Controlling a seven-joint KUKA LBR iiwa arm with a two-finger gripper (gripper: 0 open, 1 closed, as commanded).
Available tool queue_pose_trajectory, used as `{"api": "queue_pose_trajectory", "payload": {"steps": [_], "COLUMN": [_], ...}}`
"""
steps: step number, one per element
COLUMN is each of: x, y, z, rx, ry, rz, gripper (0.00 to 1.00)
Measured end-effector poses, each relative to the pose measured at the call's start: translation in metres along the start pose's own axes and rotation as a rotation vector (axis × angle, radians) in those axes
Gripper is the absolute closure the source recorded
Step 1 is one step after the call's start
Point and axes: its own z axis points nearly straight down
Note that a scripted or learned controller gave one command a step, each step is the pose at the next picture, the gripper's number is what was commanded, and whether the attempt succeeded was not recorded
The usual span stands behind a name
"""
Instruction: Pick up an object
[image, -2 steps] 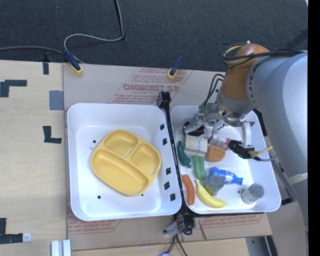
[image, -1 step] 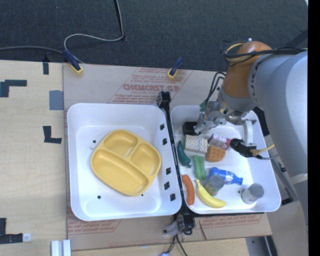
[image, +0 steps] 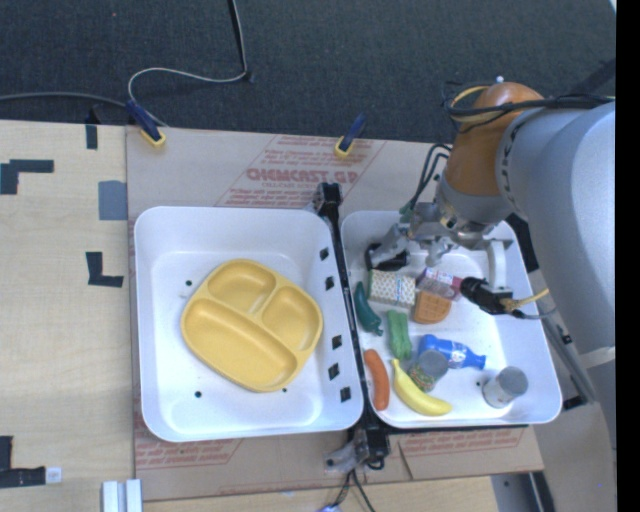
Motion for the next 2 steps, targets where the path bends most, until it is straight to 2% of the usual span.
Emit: {"api": "queue_pose_trajectory", "payload": {"steps": [1,2], "x": [0.0004,0.0003], "y": [-0.0002,-0.0002], "z": [-0.0093,-0.0092], "rx": [0.001,0.001], "ry": [0.000,0.000], "rz": [-0.001,-0.001], "gripper": [1.00,0.00]}}
